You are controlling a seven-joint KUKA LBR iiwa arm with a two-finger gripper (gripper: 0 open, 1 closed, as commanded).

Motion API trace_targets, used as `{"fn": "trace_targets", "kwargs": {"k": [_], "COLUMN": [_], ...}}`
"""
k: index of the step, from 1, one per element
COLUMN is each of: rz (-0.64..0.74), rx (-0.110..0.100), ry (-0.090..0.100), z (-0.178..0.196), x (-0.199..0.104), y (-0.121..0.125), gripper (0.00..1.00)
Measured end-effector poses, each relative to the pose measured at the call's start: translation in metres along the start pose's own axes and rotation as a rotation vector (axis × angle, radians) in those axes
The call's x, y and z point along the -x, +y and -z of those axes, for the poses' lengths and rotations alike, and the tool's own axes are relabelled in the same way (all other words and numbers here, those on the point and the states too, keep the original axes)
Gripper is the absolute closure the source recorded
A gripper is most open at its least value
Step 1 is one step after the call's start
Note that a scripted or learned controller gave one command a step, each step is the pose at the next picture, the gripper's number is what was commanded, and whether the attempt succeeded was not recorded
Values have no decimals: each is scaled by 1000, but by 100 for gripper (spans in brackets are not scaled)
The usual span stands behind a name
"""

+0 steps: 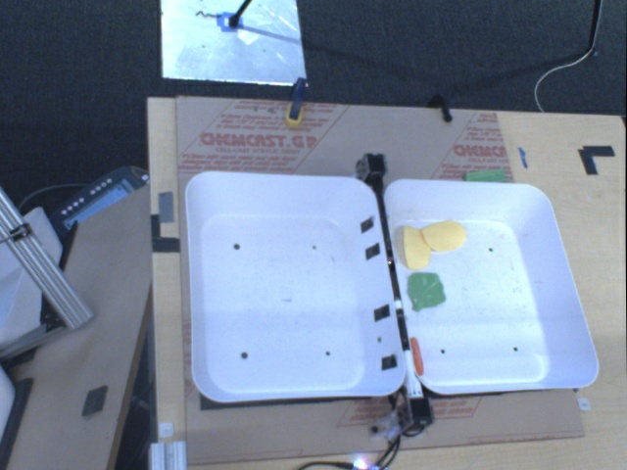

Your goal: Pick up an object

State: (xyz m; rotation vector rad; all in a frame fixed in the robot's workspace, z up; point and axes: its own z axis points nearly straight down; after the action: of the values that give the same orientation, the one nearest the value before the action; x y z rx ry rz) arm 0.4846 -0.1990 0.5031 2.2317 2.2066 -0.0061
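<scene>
Two shallow white bins sit side by side on a brown board (255, 140) printed with red lettering. The left bin (284, 178) and the right bin (549, 262) meet along a dark seam, where small black clips (372, 253) are spaced down the left bin's inner wall. All loose objects lie in the right bin, in its left half. A pale yellow piece (414, 251) lies near the seam in the upper part of the bin. A deeper yellow piece (447, 234) touches or slightly overlaps its upper right edge; which one is on top cannot be told. A green piece (426, 290) lies just below the yellow pair, apart from them. A thin orange-red item (416, 356) lies lower down, against the bin's left wall. A yellow clamp (295, 116) grips the far edge of the board. Beyond it, a reflective square sheet (232, 25) lies on the dark floor. A white cable (568, 62) curves across the upper right corner. The state of the gripper cannot be told from this view.
</scene>
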Motion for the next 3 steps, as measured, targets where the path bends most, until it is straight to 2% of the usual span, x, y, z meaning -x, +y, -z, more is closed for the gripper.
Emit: {"fn": "trace_targets", "kwargs": {"k": [1, 2, 3], "rz": [14, 27, 11], "rx": [-12, 0, 19], "ry": [10, 8, 0], "z": [-159, -185, -70], "x": [-42, -152, -103], "y": [1, 3, 52], "gripper": [100, 100, 100]}}
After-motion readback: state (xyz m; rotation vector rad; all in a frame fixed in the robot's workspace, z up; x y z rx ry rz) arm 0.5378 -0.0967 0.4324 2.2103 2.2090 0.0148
